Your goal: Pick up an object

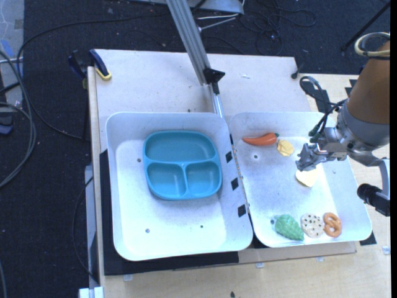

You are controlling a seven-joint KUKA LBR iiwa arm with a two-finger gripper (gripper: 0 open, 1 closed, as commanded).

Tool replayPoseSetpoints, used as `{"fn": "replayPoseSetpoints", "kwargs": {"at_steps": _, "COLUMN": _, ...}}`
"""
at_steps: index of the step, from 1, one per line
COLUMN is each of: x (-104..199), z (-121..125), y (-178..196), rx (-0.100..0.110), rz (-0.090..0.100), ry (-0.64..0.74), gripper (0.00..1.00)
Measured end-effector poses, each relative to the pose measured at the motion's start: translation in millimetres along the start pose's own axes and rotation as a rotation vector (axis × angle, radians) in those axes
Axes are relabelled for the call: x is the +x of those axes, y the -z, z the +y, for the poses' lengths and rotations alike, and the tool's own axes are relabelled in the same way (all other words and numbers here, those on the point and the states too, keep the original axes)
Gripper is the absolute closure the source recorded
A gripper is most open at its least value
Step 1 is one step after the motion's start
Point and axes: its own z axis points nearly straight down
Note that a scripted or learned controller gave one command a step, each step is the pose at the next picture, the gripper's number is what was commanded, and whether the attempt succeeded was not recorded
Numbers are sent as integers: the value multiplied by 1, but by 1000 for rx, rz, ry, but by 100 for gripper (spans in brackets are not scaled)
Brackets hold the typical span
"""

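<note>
Camera view: tool (306, 161) just above pale piece (306, 178) (right bin).

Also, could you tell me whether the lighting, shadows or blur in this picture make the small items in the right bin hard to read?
Camera view: lighting is even, with no strong glare on the right bin; the pretzel, cookie and green item look slightly soft; the gripper overlaps the pale piece, blurring that spot.

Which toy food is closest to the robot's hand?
The pale yellow piece, right under the end effector. The carrot, the green one, cookie and pretzel lie farther off.
</note>
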Motion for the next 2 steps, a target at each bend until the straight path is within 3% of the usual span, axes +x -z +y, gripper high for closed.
{"fn": "replayPoseSetpoints", "kwargs": {"at_steps": 2, "x": 111, "z": 35, "y": -28, "rx": 2, "rz": 1, "ry": 0, "gripper": 100}}
